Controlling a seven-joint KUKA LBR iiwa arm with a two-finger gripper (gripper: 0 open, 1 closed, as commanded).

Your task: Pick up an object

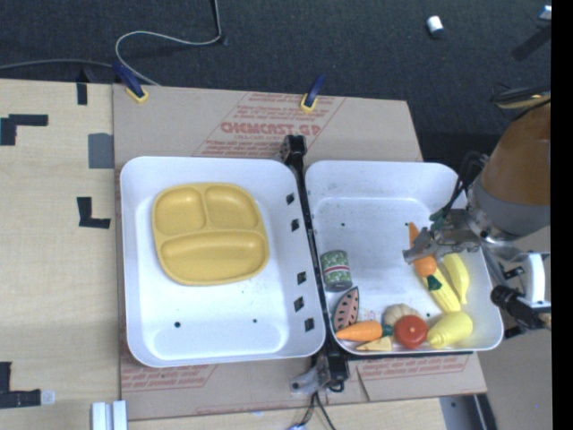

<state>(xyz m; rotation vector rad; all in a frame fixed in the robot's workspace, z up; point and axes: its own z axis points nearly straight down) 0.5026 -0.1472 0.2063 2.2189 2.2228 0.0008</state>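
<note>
Orange toy carrot [424, 265] just under the gripper [428, 247] (grip state unclear), right bin [376, 182].

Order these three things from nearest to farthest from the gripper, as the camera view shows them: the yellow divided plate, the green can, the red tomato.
Measured from the gripper, at the right bin's right side:
1. The red tomato, by the right bin's near wall, below the gripper.
2. The green can, at the right bin's left side; only a little farther.
3. The yellow divided plate, in the left bin, clearly farthest.

Grey arm [512, 206]; orange band above wrist; dark metal hand [428, 245]; black cable.
</note>
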